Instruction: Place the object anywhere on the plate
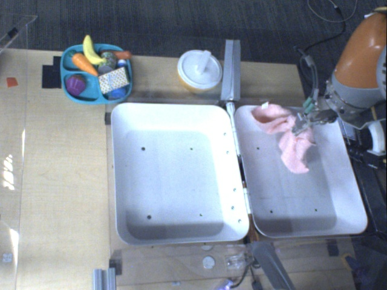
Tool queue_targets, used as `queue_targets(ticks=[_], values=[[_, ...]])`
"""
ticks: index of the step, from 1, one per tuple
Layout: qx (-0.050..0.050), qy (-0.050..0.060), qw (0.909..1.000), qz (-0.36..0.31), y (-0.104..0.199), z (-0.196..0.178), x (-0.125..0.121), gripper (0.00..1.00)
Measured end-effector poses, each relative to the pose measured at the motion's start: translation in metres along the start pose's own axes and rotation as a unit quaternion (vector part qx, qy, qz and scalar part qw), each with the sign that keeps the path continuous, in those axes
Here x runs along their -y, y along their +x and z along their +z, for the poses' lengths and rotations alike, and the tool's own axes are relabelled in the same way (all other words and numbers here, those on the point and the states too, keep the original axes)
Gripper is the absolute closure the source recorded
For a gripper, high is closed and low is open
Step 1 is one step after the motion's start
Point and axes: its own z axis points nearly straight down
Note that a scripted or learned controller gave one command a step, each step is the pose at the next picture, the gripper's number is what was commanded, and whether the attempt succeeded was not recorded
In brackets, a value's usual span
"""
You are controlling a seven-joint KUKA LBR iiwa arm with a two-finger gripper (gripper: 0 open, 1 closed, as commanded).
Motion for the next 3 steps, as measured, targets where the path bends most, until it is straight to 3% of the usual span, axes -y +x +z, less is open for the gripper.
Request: queue_targets(ticks=[1,2,3], values=[[0.000,0.000,1.0000,-0.004,0.001,-0.009,-0.003,1.00],[-0.001,-0.001,0.9787,-0.205,0.054,-0.016,-0.008,1.00],[0.000,-0.002,0.9179,-0.397,0.104,-0.025,-0.005,1.00]])
